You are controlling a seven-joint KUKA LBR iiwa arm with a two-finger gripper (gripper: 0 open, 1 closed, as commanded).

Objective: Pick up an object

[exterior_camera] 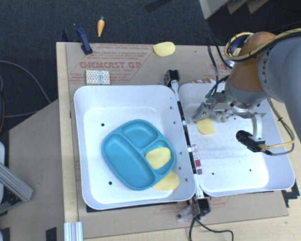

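A small yellow piece (206, 127) lies in the right bin (241, 177), near its upper left part. My gripper (204, 114) hangs right above it, reaching in from the right on the grey arm with the orange band (251, 59). Whether it touches the piece is unclear. In the left bin (90, 109) sits a blue divided plate (128, 154) holding a yellow piece (158, 157) in its right compartment. Another yellow piece (166, 181) lies against the plate's lower right edge on the bin floor.
A yellow lump (164, 48) rests on the cardboard behind the bins, with a small patterned packet (98, 77) and a blue clip (84, 40) at the back left. A black cable end (251, 140) hangs from the arm over the right bin.
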